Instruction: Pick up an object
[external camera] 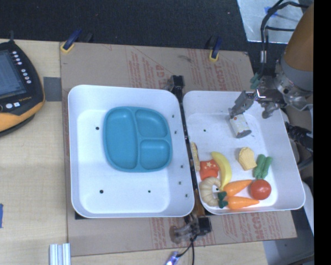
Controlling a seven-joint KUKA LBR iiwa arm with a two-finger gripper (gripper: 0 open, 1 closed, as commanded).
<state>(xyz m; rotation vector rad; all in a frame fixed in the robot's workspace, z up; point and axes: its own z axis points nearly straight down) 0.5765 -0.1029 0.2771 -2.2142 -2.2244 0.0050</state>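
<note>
Gripper [252, 105] of the grey arm [298, 48] hangs over the far half of the right bin [281, 142], its fingers spread apart with nothing between them. One finger points down at a small grey cylinder [240, 126], which lies on the bin floor just below and beside the fingertip; whether they touch cannot be told. Bare white floor surrounds the cylinder on all sides. Nearer the camera in the same bin, well apart from the cylinder, toy foods crowd the front edge: a yellow chunk [246, 158], a green pod [262, 166], a banana [223, 169], a red tomato [260, 189], two carrots [238, 195] and a pale round piece [209, 192]. Beyond the bin's left wall, the left bin [85, 148] holds a blue divided plate [137, 138] with open floor around it.
</note>
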